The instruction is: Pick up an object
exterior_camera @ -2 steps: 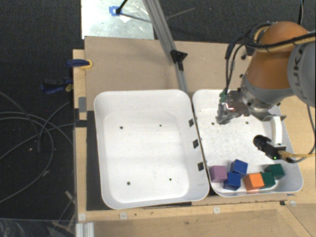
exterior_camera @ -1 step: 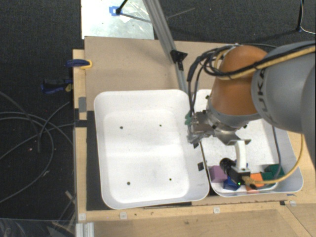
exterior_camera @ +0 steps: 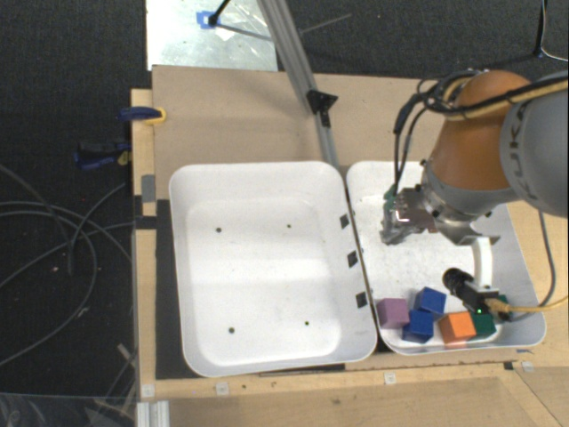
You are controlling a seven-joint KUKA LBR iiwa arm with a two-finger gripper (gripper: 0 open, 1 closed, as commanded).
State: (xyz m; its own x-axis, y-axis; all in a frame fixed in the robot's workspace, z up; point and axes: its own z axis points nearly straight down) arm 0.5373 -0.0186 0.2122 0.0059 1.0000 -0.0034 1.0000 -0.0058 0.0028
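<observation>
The right bin [exterior_camera: 373,194] holds a cluster of small blocks at its near edge: a purple cube [exterior_camera: 392,311], two blue blocks [exterior_camera: 431,300] [exterior_camera: 418,326], an orange block [exterior_camera: 459,326] and a green block [exterior_camera: 485,324] partly hidden behind the orange one. My gripper [exterior_camera: 394,223] hangs over the middle-left of the right bin, above and apart from the blocks, under the orange wrist band. I see nothing held at its tip.
The left bin [exterior_camera: 258,265] lies beside the right one, their rims meeting near black clips [exterior_camera: 352,258]. A slanted metal pole [exterior_camera: 293,52] crosses the back of the bench. Blue and yellow clamps [exterior_camera: 142,114] sit on the bench's left edge.
</observation>
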